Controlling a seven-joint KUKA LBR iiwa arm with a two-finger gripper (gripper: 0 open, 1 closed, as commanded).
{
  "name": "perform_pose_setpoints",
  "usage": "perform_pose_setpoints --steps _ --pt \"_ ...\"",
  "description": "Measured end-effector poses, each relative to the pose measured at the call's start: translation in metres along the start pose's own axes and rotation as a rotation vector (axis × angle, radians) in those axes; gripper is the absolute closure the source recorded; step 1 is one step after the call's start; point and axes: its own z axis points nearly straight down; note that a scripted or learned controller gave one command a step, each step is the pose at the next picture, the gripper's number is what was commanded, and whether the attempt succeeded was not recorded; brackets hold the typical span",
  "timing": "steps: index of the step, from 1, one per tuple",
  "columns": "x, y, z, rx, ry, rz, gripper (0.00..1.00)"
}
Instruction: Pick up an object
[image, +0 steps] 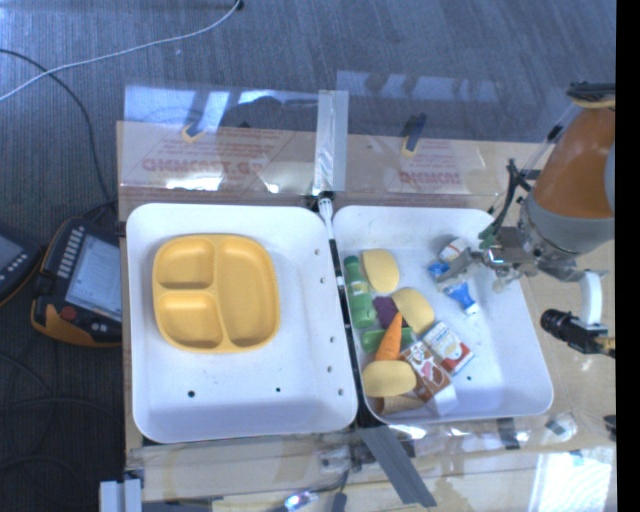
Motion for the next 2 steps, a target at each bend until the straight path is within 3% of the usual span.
perform_pose_setpoints --steps 1,2 --pt "-0.042 0.018 0.115 -0.003 0.001 -0.097 0.0" --pt "-0.013 0.022 0.065 -0.001 -0.002 -0.219 0.0"
